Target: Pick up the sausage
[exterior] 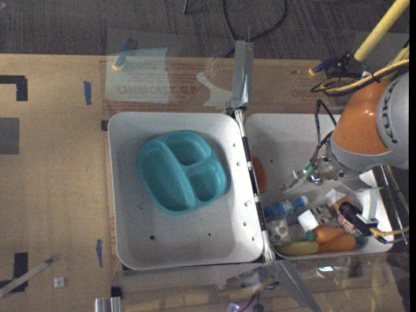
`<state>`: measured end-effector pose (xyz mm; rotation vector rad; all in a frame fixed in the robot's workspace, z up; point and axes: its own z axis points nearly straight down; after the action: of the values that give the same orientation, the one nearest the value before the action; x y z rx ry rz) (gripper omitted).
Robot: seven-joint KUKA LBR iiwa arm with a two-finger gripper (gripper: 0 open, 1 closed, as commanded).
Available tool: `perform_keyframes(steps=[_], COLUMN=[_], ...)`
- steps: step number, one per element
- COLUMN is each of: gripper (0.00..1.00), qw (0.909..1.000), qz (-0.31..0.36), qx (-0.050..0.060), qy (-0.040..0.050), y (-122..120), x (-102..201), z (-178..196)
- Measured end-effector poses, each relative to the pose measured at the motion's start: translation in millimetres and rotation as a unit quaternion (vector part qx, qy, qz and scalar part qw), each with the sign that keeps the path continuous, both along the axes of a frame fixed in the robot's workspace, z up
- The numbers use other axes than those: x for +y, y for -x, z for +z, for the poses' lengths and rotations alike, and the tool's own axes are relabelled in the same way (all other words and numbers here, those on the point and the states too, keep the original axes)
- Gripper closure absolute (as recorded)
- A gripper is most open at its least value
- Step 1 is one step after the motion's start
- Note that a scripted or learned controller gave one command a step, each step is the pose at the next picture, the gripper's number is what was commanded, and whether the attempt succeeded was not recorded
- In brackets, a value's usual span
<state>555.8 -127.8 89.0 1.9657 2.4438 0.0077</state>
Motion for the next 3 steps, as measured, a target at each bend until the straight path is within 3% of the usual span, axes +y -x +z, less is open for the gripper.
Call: perform_keyframes(steps=[1,2,3], gripper=[0.0,0.0,0.0], qw=[0.9982,0.9784,0.9952], qz=[0.059,0.207,0.098], qx=[0.004,-0.001,0.001], qy=[0.0005,0.0035,0.0017], y=[-1.6,28.7,-14.0], x=[29.9,-83.7,-4.2], z=[2.7,-0.2,27.8])
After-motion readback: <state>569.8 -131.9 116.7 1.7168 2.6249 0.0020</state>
